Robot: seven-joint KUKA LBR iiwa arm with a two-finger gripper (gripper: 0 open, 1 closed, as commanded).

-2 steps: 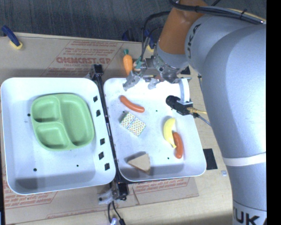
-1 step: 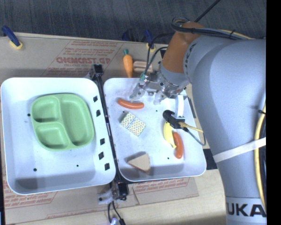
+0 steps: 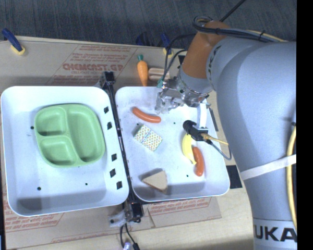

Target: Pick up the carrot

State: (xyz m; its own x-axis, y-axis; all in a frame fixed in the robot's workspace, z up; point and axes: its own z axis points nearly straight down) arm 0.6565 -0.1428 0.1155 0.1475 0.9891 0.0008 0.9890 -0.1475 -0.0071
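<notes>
At the far edge of the right bin (image 3: 214, 184), just outside its rim, you'll find the carrot (image 3: 142, 72). It lies on the printed cardboard (image 3: 83, 61) that covers the desk, with its green top pointing away from the bin and its orange body pointing back towards the rim. It is not in either bin.

Your gripper (image 3: 166, 102) hangs over the far part of the right bin, near the carrot but apart from it, on the bin side of the rim. From this slant you cannot tell how far the gripper is open, and the carrot is plainly not in its hold.

Just beside the gripper in that bin lies a red sausage (image 3: 146, 115). Nearer the camera there is a patterned square packet (image 3: 148, 138). A banana (image 3: 187, 146) and a second sausage (image 3: 199, 162) lie touching along the right side, and a wedge of bread (image 3: 155, 180) sits by the near rim.

The left bin (image 3: 15, 139) holds a green divided plate (image 3: 69, 134).
</notes>
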